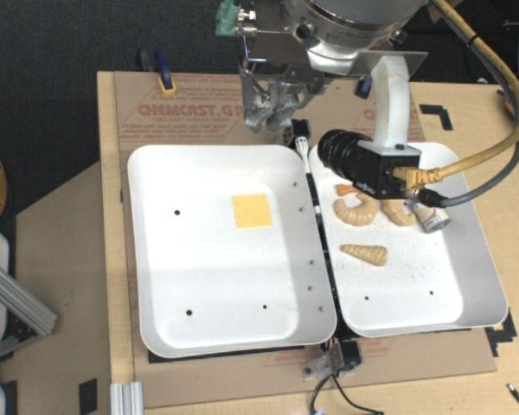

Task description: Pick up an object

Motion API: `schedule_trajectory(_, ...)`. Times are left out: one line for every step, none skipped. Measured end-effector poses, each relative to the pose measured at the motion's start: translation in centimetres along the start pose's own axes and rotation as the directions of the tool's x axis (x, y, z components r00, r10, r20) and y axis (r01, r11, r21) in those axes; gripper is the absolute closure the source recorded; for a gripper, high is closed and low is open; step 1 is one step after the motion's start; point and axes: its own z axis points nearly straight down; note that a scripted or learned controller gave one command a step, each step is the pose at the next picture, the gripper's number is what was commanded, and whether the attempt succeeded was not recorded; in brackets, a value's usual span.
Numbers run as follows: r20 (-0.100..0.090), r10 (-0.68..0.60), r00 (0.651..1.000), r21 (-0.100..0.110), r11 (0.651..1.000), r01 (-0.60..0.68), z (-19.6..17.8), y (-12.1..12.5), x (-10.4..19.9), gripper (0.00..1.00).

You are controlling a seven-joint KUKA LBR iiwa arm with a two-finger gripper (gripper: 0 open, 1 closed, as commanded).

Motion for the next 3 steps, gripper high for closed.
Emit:
schedule_trajectory(-0.001,-0.001,1.0,-0.003,1.0,0.001,-1.0,0.0,0.1,1.0)
schedule_trajectory(-0.003,-0.002,1.0,-0.006,1.0,0.002,-2.1,0.1,0.2,1.0)
schedule_trajectory(-0.004,-0.003,1.0,-0.009,1.0,0.003,-3.1,0.1,0.2,1.0)
